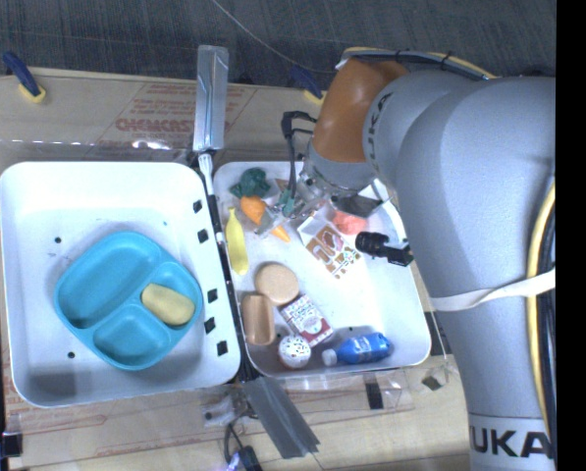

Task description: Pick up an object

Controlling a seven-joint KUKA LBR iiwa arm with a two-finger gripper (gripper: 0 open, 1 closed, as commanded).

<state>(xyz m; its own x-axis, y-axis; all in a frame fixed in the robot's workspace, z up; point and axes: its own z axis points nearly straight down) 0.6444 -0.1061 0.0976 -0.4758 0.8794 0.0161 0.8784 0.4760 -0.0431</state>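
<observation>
Crowding the right bin's far edge, arm overhangs toys.

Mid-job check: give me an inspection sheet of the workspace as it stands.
Surface: two white bins, left bin and right bin, on a wooden bench.
Job's things: right bin holds a banana, carrot, green toy, round bread, blue bottle, snack packets.
Clutter: blue divided plate with a yellow piece in the left bin.
Gripper: gripper low over the right bin's far end.
Cables: thin cable behind the bench.
Surroundings: dark floor.
</observation>
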